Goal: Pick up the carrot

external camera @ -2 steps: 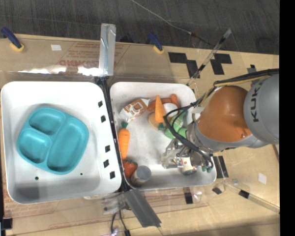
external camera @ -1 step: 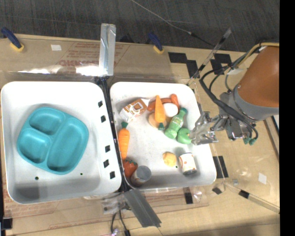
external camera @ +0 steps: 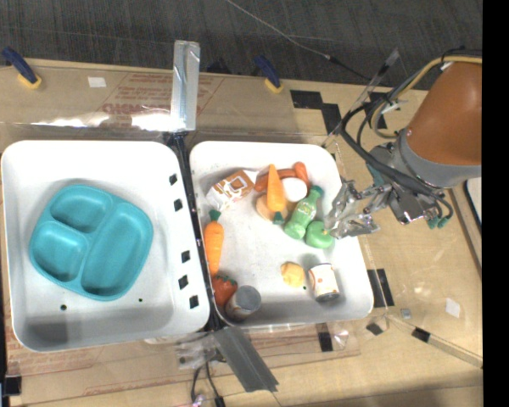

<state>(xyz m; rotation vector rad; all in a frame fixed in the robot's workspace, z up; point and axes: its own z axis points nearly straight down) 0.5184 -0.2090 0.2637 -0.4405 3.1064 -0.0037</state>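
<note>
Two carrots in the right bin [external camera: 349, 288]; nearer carrot [external camera: 275, 191] looks light, rigid, slick plastic. Grab mid-body across its width. Gripper [external camera: 349, 214] jaws: can't tell if open.

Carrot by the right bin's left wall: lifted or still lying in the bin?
Lying in the bin. The carrot rests flat on the floor beside the left wall; the gripper is across the bin, apart from it.

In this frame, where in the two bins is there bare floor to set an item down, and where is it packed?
Left bin: bare floor runs along its front and corners around the teal divided plate. Right bin: a bare patch lies mid-floor between the carrot by the divider, the green bottle and the yellow piece. Its back and front left corner are crowded; the claw crowds its right rim.
</note>
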